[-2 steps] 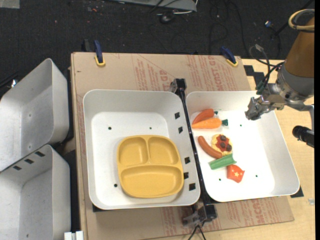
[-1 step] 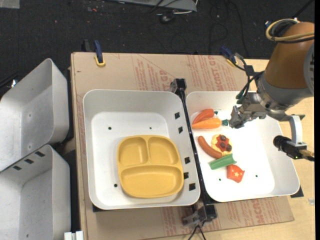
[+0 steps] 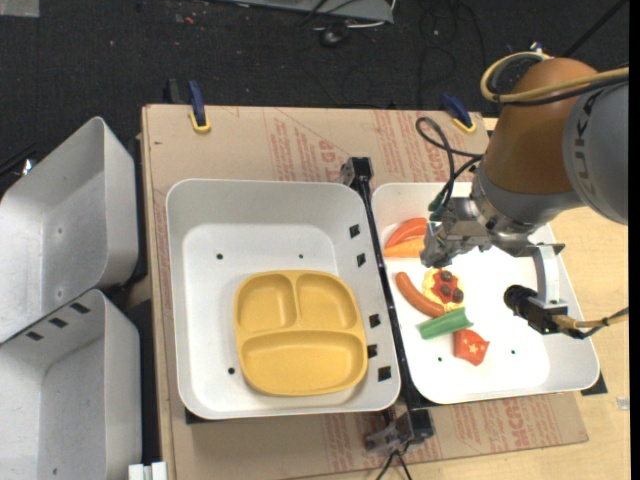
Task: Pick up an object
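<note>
**Pick Attempt: Tool Over the Toy Food, No Grasp Confirmed**

The tool (image 3: pixel 443 251) hangs low over the right bin (image 3: pixel 520 373), which sits on the bench (image 3: pixel 260 133). All candidate objects lie in this bin. Relative to the small pizza piece (image 3: pixel 445 286): the tool is directly above its upper edge; an orange slice (image 3: pixel 405 236) lies up and to the left; a sausage (image 3: pixel 418 295) touches its left side; a green piece (image 3: pixel 444 324) lies just below; a red piece (image 3: pixel 471 347) lies further below, to the right. The left bin (image 3: pixel 200 268) holds a yellow divided plate (image 3: pixel 299 332).

Tool state: it cannot be told whether the tool is apart or together.

Progress: no object appears lifted; every piece rests on the bin floor. The approach looks complete. Grasping and lifting remain.
</note>
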`<state>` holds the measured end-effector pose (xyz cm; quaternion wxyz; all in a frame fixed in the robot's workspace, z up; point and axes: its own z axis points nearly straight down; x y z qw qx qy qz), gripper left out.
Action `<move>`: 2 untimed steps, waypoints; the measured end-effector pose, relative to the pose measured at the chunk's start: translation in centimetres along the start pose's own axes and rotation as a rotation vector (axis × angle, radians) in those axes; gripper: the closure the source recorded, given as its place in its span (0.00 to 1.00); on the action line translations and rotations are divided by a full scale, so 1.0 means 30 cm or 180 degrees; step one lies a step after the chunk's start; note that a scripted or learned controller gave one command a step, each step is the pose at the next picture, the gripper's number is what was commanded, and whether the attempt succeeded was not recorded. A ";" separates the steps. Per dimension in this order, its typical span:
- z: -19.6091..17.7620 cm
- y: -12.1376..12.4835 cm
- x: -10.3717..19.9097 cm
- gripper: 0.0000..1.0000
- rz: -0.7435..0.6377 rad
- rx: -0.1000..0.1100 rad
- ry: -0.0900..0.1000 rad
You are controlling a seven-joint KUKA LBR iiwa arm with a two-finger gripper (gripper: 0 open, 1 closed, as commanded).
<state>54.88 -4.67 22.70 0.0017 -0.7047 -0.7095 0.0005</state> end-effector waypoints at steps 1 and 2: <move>-0.020 -0.046 0.204 1.00 -0.0005 -0.0003 0.0001; -0.015 -0.060 0.409 1.00 -0.0006 -0.0006 0.0002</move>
